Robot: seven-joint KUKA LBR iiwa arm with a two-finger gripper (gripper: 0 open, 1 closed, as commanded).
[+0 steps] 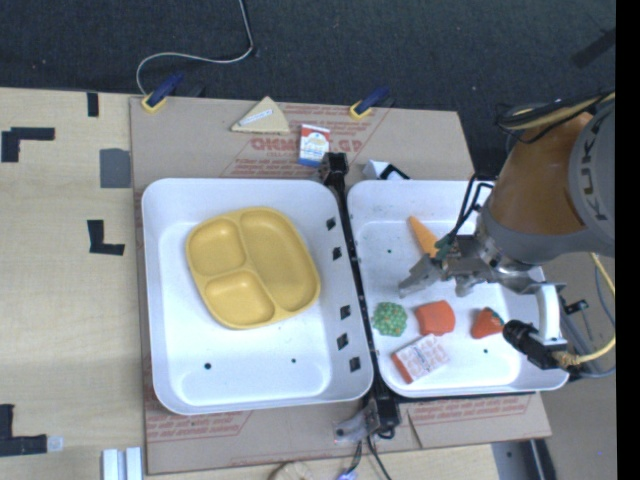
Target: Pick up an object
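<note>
Orange and small, the carrot piece lies in the right bin, just above the tool. The tool hangs low over the middle of this bin, its two fingers spread apart with nothing between them. Just below it lie an orange-red block, a green broccoli piece, a red piece and a small red-and-white packet. I judge the danger is the crowding: if the tool descends between these close things, a finger may push one aside or close on air. The left bin holds a yellow divided plate. On the worktop behind, a small carton stands.
</note>
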